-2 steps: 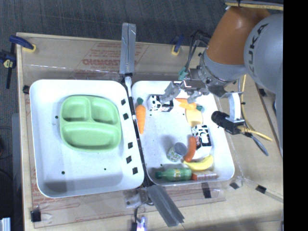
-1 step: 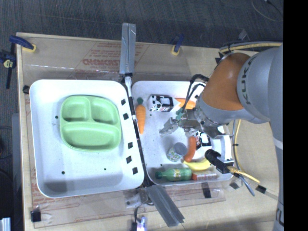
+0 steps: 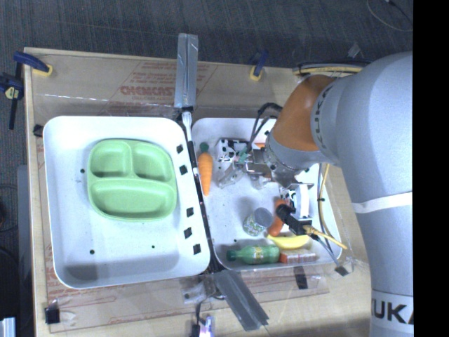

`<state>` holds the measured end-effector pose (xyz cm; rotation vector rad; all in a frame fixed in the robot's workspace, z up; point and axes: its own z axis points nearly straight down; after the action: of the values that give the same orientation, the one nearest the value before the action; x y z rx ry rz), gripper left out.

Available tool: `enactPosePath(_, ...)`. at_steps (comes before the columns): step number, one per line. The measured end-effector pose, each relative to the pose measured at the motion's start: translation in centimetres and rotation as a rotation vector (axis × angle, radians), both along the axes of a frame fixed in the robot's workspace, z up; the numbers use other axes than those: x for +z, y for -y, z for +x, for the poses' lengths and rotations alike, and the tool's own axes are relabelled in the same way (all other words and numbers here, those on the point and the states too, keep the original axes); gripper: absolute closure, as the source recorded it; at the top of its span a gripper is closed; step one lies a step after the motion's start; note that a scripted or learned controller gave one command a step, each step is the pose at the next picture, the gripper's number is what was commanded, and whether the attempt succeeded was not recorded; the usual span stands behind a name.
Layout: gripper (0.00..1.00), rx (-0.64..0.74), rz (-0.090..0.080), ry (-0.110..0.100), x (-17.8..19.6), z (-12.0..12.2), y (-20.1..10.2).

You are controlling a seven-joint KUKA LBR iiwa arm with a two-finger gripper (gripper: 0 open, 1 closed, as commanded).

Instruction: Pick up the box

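A small white box [image 3: 306, 198] with dark print lies against the right wall of the right bin [image 3: 231, 237], partly hidden under the arm's wrist. My gripper [image 3: 233, 170] hangs low over the upper left part of that bin. It is well to the left of the box and just below a black-and-white spotted toy [image 3: 226, 150]. Nothing shows in its grasp. The orange-banded wrist [image 3: 302, 118] covers the bin's upper right corner.
An orange carrot [image 3: 205, 172] lies along the right bin's left wall. A green bottle [image 3: 253, 254], a banana [image 3: 290, 242], a flat reddish pack [image 3: 299, 258], a small orange-red item [image 3: 278, 221] and a round clear lid [image 3: 257, 221] crowd its near end. The left bin [image 3: 70, 244] holds a green divided plate [image 3: 132, 178].
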<state>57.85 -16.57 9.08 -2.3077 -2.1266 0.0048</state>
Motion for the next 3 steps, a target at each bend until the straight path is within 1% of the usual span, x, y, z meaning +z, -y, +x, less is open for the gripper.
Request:
enactPosePath(1,0.0,0.254,-0.001,0.006,0.2,0.6,2.3)
enactPosePath(2,0.0,0.026,0.007,-0.023,0.0,6.7,4.5)
enactPosePath(3,0.0,-0.173,0.001,-0.002,0.0,2.9,2.1)
